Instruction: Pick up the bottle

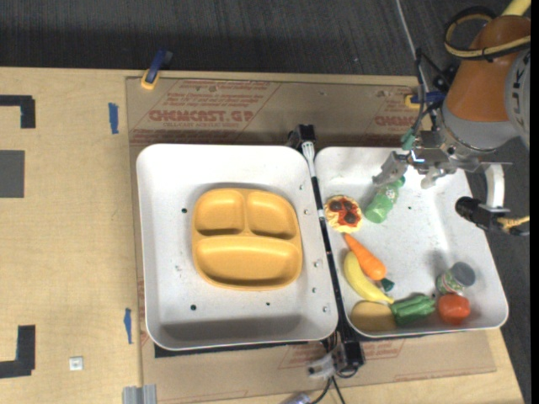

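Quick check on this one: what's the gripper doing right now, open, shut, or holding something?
Gripper: at the far side of the right bin, directly over the top of the green bottle; open or shut cannot be told, and no grasp is visible.

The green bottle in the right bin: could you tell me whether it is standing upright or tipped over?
Tipped: the green bottle leans at a slant in the right bin, its top up against the gripper.
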{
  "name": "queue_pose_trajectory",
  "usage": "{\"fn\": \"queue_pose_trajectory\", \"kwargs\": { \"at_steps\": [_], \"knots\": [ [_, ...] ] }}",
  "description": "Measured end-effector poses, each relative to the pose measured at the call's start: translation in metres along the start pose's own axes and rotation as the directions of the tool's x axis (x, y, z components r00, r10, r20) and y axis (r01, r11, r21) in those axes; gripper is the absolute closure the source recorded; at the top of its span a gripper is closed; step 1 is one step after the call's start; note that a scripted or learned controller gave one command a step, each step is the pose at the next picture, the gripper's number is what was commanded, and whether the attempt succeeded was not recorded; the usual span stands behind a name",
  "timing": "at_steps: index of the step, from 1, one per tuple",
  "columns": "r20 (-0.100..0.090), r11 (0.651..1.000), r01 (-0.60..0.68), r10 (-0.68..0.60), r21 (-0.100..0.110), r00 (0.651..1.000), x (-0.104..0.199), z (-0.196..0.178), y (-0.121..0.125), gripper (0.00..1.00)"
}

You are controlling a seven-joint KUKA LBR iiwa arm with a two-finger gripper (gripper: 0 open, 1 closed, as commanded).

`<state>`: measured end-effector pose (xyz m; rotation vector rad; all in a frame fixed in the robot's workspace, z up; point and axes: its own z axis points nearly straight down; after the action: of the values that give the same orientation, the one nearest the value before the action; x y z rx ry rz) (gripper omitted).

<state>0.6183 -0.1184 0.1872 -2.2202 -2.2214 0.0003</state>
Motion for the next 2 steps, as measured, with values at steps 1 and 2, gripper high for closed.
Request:
{"fn": "queue_pose_trajectory", "kwargs": {
  "at_steps": [1,2],
  "knots": [
    [0.001,0.999,-0.037,0.037,-0.004,0.999,-0.010,0.099,0.041,0.00],
    [-0.001,0.992,0.122,-0.122,0.001,0.992,-0.008,0.076,-0.014,0.00]
  ]
}}
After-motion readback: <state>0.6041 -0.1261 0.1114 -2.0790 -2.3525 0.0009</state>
